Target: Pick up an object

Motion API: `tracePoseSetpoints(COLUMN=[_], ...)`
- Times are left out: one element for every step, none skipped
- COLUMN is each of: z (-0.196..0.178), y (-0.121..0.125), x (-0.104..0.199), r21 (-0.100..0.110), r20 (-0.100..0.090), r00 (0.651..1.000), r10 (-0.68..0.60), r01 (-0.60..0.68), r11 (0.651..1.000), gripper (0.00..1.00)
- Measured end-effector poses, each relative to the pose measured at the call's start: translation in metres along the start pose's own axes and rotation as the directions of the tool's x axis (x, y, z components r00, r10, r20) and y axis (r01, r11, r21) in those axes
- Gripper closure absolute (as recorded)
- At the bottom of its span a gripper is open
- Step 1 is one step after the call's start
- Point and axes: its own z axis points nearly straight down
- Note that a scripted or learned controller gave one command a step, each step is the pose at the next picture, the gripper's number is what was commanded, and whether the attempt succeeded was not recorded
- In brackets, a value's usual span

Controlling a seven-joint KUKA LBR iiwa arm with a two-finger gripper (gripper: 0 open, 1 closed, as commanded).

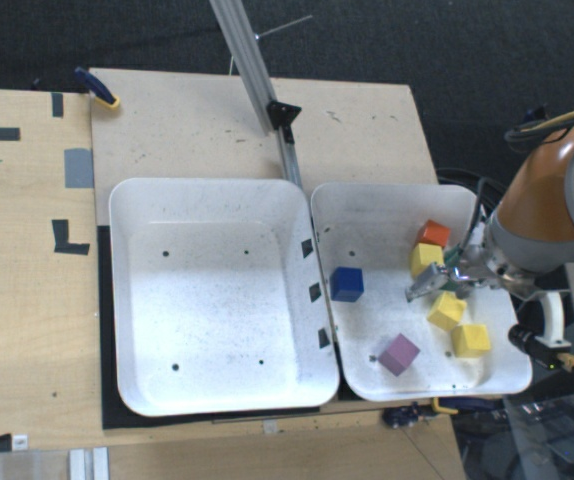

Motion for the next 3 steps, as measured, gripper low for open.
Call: tracePoseSetpoints(z=[0.027, 0.020, -0.041], y=[0.001, 0.000, -0.001], x=[0.000, 0.001, 0.005], r21=[-0.007, -0.004, -0.011], r20=[0.001, -0.001, 0.002], r00=[1.000, 1.000, 1.000], r10=[0.000, -0.001, -0.001], r01=[0.000, 0.001, 0.001], r11=[1.000, 1.000, 1.000], gripper=[0.00, 1.00, 1.00])
